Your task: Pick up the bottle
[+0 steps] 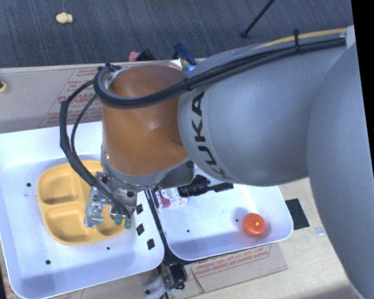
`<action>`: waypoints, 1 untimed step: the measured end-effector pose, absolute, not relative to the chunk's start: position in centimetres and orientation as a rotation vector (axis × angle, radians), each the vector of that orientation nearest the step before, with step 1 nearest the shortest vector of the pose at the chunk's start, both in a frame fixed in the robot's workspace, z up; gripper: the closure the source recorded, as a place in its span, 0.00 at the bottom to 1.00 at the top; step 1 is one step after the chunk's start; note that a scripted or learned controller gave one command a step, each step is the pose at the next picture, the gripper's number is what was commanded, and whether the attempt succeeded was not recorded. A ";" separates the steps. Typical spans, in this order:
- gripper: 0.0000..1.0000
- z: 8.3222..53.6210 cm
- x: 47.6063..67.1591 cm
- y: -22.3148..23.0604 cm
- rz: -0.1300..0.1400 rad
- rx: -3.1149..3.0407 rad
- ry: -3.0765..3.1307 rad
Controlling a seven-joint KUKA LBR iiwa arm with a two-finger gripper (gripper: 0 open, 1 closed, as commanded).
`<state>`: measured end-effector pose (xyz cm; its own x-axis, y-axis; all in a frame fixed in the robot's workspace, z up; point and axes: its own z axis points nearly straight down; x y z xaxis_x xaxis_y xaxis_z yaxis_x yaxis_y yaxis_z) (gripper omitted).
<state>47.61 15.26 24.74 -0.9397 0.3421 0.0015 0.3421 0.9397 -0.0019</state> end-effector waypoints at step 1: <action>1.00 24.4 47.7 11.5 0.002 0.271 -3.128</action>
